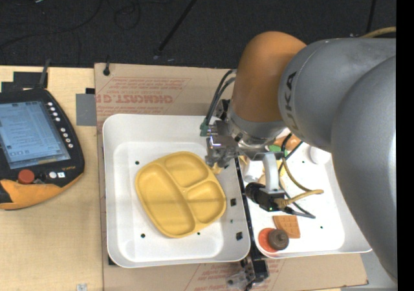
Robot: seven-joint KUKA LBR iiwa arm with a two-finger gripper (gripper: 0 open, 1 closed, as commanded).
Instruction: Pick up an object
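The hand (220, 150) sits low over the inner edge of the left bin (119, 154), right at the upper right rim of the yellow divided plate (180, 193); whether it is wide or narrow I cannot tell. The plate lies flat on the bin floor, so nothing looks lifted yet. The right bin (326, 235) holds small clutter, including a brown cracker (286, 225). Grasping and lifting remain to be done.
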